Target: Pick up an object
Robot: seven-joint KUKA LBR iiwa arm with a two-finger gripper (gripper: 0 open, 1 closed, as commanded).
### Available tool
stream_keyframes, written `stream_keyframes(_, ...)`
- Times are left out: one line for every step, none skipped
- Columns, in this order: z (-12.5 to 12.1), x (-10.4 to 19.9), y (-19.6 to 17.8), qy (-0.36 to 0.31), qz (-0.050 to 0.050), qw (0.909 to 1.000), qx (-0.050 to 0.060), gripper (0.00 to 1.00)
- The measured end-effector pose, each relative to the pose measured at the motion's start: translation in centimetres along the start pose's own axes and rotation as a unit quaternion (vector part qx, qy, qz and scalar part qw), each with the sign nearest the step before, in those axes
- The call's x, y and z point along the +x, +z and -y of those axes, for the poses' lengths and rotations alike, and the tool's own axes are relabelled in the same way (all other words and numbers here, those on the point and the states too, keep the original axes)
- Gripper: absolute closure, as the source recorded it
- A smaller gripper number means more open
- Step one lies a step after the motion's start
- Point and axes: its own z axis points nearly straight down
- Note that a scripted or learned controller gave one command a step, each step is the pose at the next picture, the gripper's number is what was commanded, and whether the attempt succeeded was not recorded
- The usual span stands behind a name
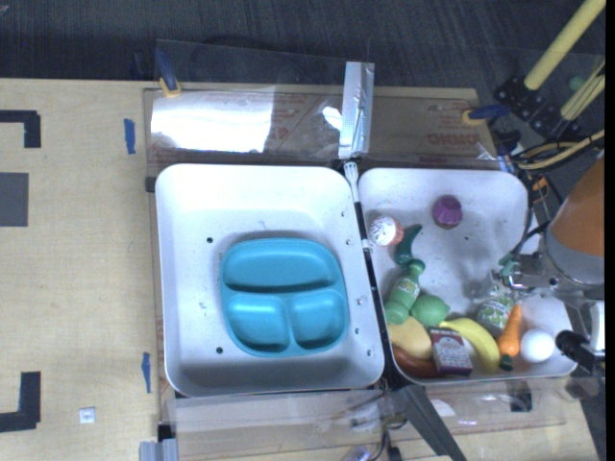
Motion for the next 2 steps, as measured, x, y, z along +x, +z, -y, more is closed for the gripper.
stream_keyframes(-10.48, 8.83, -10.71, -0.024, -0.001, 0.9997, 0.001, 1.00)
stream_keyframes(-10.27, 8.47, -10.36, -0.021, 0.000, 0.9998, 0.005, 0.00)
